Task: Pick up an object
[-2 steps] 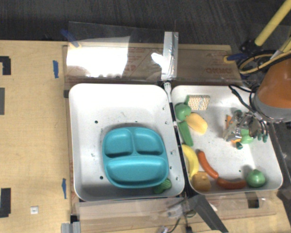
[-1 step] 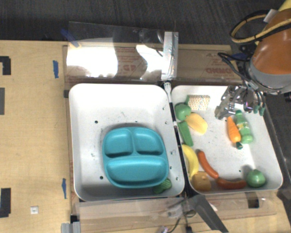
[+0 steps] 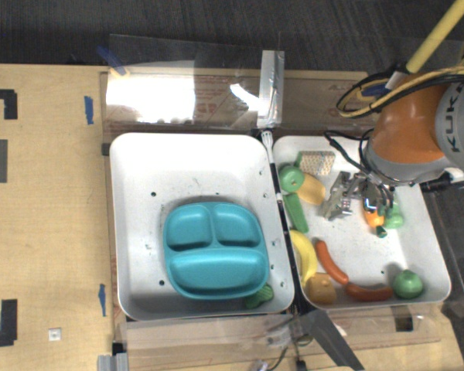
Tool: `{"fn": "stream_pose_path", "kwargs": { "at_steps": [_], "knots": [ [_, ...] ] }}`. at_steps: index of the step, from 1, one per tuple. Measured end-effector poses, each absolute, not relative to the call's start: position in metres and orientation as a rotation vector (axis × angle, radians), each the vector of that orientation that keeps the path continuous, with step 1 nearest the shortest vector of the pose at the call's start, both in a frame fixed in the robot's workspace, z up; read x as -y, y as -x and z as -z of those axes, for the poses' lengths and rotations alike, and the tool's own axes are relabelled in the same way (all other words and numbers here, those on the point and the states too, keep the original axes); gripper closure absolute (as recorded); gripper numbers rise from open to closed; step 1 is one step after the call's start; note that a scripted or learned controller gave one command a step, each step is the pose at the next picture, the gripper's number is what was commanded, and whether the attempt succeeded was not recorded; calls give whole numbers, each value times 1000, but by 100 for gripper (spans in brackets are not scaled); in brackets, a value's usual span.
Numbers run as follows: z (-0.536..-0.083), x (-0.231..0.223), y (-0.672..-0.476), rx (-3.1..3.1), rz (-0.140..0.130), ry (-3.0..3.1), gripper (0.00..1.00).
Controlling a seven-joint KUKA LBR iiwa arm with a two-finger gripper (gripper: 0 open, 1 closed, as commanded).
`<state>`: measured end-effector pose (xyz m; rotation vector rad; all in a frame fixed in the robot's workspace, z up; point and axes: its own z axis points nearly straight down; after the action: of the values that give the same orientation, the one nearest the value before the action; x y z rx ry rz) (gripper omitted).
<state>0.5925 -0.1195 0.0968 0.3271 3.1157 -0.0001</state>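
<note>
Left white bin (image 3: 131, 161): teal three-compartment plastic plate (image 3: 214, 248) near its front edge. Right white bin (image 3: 429, 238): yellow banana (image 3: 304, 255), red sausage (image 3: 332, 262) and green apple (image 3: 407, 284) along its front; metal gripper (image 3: 342, 201) poised mid-bin, whether clenched cannot be told.

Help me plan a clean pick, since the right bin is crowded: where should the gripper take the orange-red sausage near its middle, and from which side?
Grip the sausage across its narrow middle, coming straight down from above. It lies flat and slanted on the right bin floor, with the banana close on one side, so fingers probably fit best astride its short width.
</note>
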Motion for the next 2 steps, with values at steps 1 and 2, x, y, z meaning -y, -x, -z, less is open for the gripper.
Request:
{"fn": "stream_pose_path", "kwargs": {
  "at_steps": [1, 2],
  "knots": [
    [-191, 16, -598, -3104, -8, -367, 100],
    [-221, -30, -644, -3127, -5, -135, 100]
  ]
}}
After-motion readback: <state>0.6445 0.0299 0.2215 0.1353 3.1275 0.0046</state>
